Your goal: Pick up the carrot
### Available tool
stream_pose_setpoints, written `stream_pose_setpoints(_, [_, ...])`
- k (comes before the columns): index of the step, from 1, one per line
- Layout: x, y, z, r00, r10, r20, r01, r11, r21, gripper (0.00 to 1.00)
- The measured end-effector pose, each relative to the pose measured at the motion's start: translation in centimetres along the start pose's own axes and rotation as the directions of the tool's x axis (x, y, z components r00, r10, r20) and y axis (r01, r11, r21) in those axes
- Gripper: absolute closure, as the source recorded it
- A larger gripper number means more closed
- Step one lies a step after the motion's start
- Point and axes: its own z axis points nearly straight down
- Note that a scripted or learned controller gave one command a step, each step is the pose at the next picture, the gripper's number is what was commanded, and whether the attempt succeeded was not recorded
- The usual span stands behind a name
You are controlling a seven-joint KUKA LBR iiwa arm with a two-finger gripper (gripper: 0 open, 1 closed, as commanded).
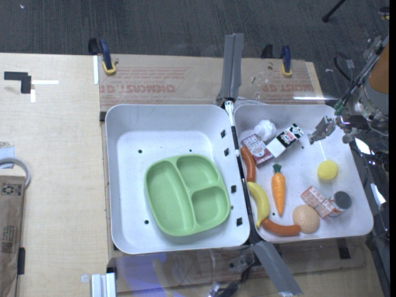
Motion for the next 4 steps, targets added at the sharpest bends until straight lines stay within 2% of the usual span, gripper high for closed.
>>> stream_pose_setpoints(1, [6.2, -2.6, 8.7, 0.991, 0.131, 0.000, -0.131, 0.991, 0.002, 0.00])
stream_pose_setpoints(2, [10.3, -5.4, 11.0, 0.974, 0.226, 0.000, -0.226, 0.974, 0.003, 0.00])
stream_pose_setpoints(3, [10.1, -5.5, 10.1, 0.973, 0.231, 0.000, -0.231, 0.973, 0.004, 1.00])
stream_pose_setpoints(4, [15.7, -11.0, -1.9, 0.949, 0.316, 0.001, -0.316, 0.949, 0.002, 1.00])
